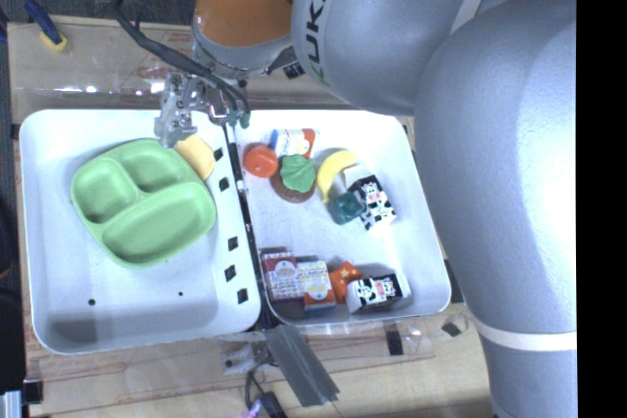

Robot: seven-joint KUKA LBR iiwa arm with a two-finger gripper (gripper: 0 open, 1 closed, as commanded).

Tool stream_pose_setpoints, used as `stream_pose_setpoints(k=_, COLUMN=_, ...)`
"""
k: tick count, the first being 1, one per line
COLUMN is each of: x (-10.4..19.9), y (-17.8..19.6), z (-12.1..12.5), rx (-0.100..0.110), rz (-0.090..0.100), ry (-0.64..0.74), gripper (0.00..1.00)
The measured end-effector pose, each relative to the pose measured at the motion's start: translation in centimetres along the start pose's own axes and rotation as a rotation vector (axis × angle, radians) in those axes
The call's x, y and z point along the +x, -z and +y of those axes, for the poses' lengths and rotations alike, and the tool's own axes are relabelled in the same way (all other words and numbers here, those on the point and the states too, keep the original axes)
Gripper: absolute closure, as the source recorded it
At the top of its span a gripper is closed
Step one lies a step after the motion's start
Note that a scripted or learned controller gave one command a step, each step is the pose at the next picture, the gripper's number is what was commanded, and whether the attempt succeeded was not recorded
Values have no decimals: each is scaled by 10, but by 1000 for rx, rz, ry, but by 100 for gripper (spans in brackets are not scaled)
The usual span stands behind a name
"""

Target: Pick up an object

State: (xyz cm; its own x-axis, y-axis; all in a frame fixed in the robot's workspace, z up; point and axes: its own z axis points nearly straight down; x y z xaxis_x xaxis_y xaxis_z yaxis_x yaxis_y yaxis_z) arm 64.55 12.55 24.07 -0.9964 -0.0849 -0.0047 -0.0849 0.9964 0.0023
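Toys lie mostly in the right bin [416, 210], while a pale yellow block [199, 155] sits in the left bin [39, 210] near its top edge, touching the upper right rim of the green divided plate [142, 201]; the gripper [176, 125] hangs just above and beside that block, at the top edge of the left bin, and whether it is spread or closed cannot be told; nothing is seen between its tips. Along the top edge of the right bin lie a red ball [260, 161], a small carton [294, 142], a green-topped brown piece [296, 177], a banana [336, 168], a teal piece [346, 207] and a cow-patterned box [373, 202]; by the bottom edge lie a red snack box [292, 277], an orange piece [342, 281] and a second cow-patterned box [375, 291].
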Motion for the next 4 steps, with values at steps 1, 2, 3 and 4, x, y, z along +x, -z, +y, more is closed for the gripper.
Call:
stream_pose_setpoints(k=1, x=-15, y=24, z=48, rx=2, rz=-1, ry=-317, gripper=100)
stream_pose_setpoints(k=2, x=27, y=25, z=76, rx=6, rz=6, ry=-631, gripper=100)
stream_pose_setpoints(k=3, x=18, y=67, z=95, rx=5, rz=2, ry=-986, gripper=100)
stream_pose_setpoints(k=4, x=63, y=-23, z=89, rx=8, rz=8, ry=-655, gripper=100)
